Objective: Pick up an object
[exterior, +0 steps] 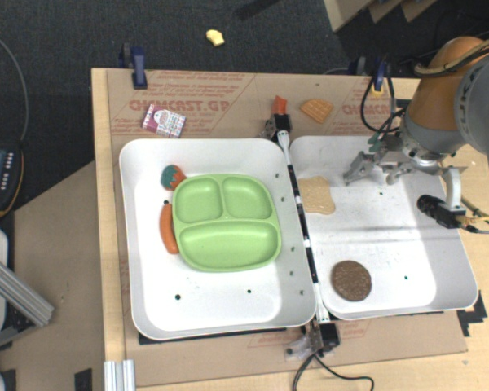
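Observation:
My gripper (376, 169) hangs over the far part of the right bin (440, 292), its metal fingers spread with nothing between them. A tan flat slice (315, 195) lies in that bin by its left wall, left of and a little below the gripper. A brown round patty (351, 280) sits near the bin's front. In the left bin (147, 300) stands a green divided plate (226, 221). An orange sausage (169, 227) lies along the plate's left side, with a small teal and red piece (173, 176) just beyond it.
A waffle-like biscuit (315, 109) and an orange-tipped clamp (279, 114) lie on the cardboard behind the bins. A pink patterned packet (163, 120) rests at the back left. A yellow bit (215, 37) lies on the dark floor beyond the bench.

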`<state>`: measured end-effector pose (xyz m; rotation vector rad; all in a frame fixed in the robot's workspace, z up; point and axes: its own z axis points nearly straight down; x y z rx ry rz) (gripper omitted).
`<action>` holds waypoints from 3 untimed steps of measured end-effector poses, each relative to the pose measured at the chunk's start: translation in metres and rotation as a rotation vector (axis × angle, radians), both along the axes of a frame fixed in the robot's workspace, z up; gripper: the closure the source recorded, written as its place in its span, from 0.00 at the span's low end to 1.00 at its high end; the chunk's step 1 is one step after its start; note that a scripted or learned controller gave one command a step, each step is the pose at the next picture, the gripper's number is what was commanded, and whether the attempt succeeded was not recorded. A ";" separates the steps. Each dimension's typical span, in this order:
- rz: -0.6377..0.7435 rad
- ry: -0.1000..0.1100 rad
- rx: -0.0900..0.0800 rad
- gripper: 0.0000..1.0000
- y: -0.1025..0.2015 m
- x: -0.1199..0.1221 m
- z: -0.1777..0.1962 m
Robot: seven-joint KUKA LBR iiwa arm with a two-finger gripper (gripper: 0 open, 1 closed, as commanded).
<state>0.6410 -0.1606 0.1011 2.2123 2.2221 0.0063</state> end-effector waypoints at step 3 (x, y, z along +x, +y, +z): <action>-0.005 0.007 0.012 0.00 -0.062 -0.034 -0.016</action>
